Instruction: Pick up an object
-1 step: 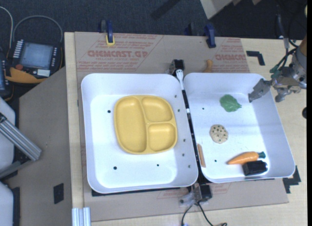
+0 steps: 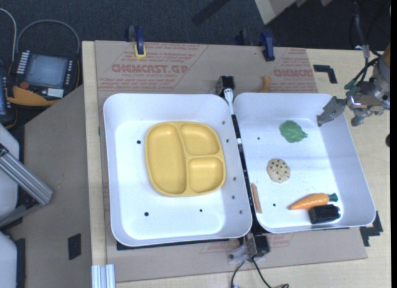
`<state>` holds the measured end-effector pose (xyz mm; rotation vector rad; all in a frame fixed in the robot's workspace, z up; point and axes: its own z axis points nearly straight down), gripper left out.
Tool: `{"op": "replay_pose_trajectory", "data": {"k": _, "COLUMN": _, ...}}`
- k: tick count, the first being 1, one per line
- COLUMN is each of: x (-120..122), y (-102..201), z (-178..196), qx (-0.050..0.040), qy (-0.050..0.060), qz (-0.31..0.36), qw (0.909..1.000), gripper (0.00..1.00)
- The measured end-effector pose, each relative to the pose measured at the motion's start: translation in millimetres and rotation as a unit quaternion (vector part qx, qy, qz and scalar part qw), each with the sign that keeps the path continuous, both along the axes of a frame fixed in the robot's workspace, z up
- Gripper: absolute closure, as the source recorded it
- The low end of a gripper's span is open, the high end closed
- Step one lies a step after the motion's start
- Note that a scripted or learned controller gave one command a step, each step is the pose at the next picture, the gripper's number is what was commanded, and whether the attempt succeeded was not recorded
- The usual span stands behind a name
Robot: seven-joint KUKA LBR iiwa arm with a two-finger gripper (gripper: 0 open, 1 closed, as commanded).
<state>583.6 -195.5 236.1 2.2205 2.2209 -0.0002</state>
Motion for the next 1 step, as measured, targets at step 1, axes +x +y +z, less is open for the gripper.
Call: {"op": "replay_pose_trajectory", "data": {"k": 1, "x": 4.1, "y": -0.6, "z": -43.9, "qx": 0.0011, "qy": 0.003, "qz": 0.000, "qw": 1.0000, "gripper": 0.00}}
